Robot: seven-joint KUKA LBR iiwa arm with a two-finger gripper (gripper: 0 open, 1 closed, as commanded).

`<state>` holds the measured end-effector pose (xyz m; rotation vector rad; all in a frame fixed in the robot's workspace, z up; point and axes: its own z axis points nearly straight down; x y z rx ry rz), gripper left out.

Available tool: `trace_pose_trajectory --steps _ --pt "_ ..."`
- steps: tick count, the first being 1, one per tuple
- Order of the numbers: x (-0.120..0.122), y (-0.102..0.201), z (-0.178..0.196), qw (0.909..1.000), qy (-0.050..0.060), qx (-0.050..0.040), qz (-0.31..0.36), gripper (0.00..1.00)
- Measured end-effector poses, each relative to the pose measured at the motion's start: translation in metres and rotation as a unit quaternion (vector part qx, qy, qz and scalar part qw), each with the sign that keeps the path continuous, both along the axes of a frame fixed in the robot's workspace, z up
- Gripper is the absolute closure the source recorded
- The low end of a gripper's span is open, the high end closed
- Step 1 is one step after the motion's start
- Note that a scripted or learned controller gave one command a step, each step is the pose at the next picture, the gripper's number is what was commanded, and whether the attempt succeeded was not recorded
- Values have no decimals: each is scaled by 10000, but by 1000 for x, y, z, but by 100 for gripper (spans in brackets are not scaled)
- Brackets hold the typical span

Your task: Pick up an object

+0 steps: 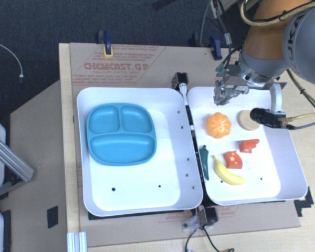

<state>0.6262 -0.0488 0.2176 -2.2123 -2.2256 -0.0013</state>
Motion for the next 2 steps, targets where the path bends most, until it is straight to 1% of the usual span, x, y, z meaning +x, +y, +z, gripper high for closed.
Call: trace_pose_trajectory --steps 1,2 --pt "-22 46 -3 10000 5 -6 -5 100" --pt "-31 109 0 10000 0 -4 3 100"
